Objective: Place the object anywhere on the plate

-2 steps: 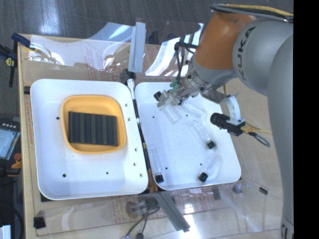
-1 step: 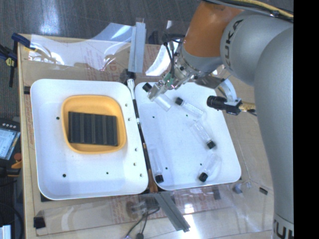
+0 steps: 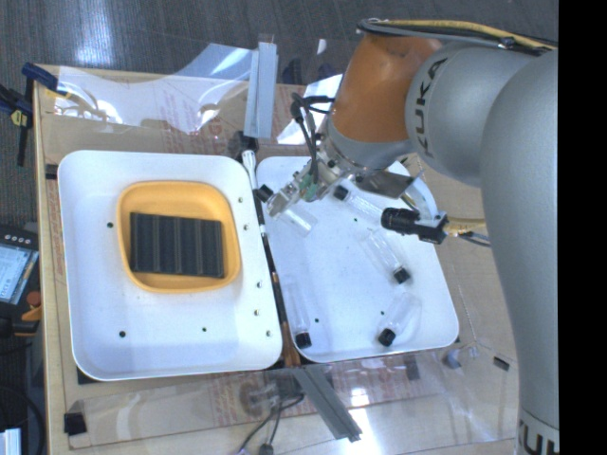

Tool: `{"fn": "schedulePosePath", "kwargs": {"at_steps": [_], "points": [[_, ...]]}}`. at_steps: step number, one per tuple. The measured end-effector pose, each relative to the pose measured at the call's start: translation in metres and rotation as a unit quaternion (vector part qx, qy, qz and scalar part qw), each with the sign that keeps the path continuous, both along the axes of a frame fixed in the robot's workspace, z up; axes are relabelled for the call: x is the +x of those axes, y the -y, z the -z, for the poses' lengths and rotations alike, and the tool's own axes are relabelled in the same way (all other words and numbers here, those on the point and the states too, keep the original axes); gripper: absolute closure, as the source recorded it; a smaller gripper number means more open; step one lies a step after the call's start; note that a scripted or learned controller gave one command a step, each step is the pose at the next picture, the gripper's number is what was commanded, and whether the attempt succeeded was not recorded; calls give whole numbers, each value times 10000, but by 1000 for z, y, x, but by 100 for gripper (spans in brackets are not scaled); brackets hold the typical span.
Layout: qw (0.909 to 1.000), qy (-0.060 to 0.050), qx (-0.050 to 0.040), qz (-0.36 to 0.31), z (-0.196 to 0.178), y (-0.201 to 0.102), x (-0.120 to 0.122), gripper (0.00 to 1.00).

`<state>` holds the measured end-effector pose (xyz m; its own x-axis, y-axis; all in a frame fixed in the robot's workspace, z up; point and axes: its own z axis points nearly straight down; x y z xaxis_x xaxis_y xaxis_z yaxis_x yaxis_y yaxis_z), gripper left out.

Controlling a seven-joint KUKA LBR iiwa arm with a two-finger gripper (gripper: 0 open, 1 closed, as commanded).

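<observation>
Two shallow white bins sit side by side on a wooden surface (image 3: 190, 398), seen from above at a slant. The left bin (image 3: 85, 254) holds a yellow plate (image 3: 180, 195) with rounded corners and a dark, ridged panel in its middle. It lies flat near the bin's centre, which we take to be deliberate: a broad, open target with free rim on every side.

The right bin (image 3: 332, 273) carries several small clear tubes with black caps (image 3: 402, 313), scattered toward its lower and right parts, well apart from one another. We judge they are strewn loosely so that any one can be picked singly.

A grey arm with an orange band (image 3: 474, 112) reaches in from the right of the frame, and its gripper (image 3: 302, 190) sits low over the upper left corner of the right bin, close to the divide between the bins. We cannot tell whether the gripper is released or clenched.

Just below the gripper lies one clear tube (image 3: 297, 220), likely the object to move. It is short, see-through and faint against the white floor, tilted on a diagonal. It is not on the plate.
</observation>
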<state>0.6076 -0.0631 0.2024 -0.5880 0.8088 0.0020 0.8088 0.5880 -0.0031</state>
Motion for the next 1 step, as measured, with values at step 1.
{"fn": "schedulePosePath", "kwargs": {"at_steps": [1], "points": [[10000,2,-1,3,0,0,0,0]]}}
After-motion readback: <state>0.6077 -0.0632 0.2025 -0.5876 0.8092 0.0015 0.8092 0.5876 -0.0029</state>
